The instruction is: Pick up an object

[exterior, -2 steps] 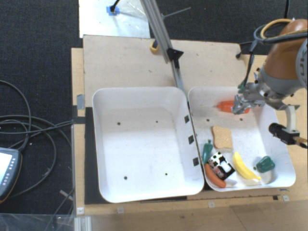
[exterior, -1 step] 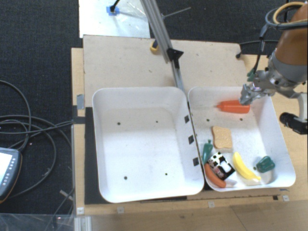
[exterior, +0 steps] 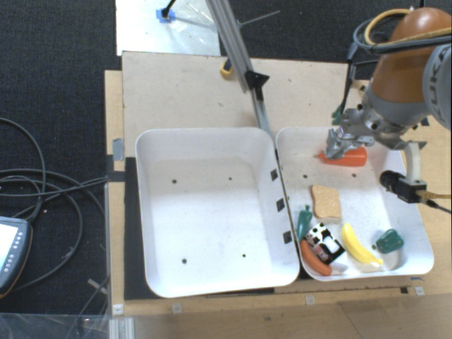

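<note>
In the right bin [exterior: 296, 143] of the 2, the gripper [exterior: 342, 147] sits low at the far end with its fingers closed around the left end of an orange carrot-like piece [exterior: 347, 157], while bread [exterior: 326, 202], a banana [exterior: 359, 244] and other toys lie nearer.

A pale board worktop [exterior: 191, 90] sits on dark speckled carpet [exterior: 56, 48]. Toward nine o'clock, black cables [exterior: 42, 189] loop across the floor, and a handheld screen [exterior: 10, 249] lies at eight. At twelve, a grey metal pole [exterior: 233, 37] slants over what may be clear plastic sheeting [exterior: 169, 13].
</note>
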### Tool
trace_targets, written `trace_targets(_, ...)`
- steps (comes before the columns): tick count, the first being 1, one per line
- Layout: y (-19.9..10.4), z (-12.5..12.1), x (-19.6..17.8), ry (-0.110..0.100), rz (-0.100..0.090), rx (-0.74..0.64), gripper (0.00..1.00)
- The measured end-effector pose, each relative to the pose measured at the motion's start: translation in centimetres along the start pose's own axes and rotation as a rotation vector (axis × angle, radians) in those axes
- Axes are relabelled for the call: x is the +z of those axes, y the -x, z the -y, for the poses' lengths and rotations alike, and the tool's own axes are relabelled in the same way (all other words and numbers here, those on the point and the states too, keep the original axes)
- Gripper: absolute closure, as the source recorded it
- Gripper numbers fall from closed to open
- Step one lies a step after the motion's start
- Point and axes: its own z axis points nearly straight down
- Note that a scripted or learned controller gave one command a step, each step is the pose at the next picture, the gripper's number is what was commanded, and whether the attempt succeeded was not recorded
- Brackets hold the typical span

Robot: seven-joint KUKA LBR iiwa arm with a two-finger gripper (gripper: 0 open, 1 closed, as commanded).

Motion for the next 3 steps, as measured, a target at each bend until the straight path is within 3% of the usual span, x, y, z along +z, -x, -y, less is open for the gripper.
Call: trace_targets(3, -15.8, 1.9, 1.5, -0.001, 0.0, 0.0, 1.0)
